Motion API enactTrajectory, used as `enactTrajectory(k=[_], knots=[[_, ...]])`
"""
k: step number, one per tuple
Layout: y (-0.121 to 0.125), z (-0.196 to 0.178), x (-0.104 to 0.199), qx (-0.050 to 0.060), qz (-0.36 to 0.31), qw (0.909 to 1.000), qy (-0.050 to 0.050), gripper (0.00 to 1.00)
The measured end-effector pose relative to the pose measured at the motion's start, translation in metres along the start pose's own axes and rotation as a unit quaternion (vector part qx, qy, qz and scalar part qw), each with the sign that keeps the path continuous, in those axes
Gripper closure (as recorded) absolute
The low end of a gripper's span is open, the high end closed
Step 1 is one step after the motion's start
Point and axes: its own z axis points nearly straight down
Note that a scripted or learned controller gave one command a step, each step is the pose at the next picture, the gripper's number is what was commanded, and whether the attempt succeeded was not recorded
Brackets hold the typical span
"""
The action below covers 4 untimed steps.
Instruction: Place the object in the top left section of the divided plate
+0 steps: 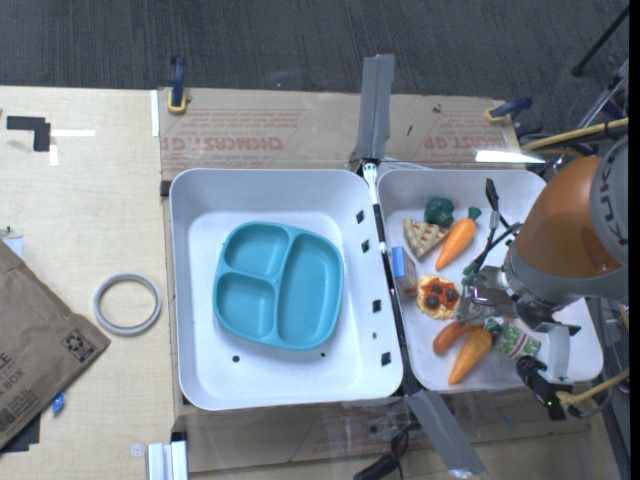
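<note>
A blue divided plate (332, 268) lies in the left bin (190, 268); its top left section (249, 248) holds nothing. The right bin (580, 353) holds toy foods: a green broccoli piece (438, 210), a pizza slice (424, 236), an orange carrot (456, 242), a small round pizza (437, 296), a reddish sausage (448, 337) and a second carrot (470, 356). My gripper (480, 306) hangs low over the right bin, just right of the round pizza and above the sausage and lower carrot. The wrist hides what is beneath it.
A small blue piece (397, 262) lies by the right bin's left wall. A green and white item (517, 344) sits beside the lower carrot. On the bench to the left are a grey tape ring (127, 302) and a brown cardboard piece (35, 343).
</note>
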Motion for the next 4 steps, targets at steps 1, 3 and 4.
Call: enactTrajectory(k=[1,3,4], knots=[[0.019,-0.077,0.072,-0.001,-0.048,0.9988,-0.001,1.0],[-0.011,-0.076,0.12,0.0,0.012,0.9999,-0.001,1.0],[-0.02,-0.076,0.085,0.0,0.055,0.9985,-0.001,1.0]])
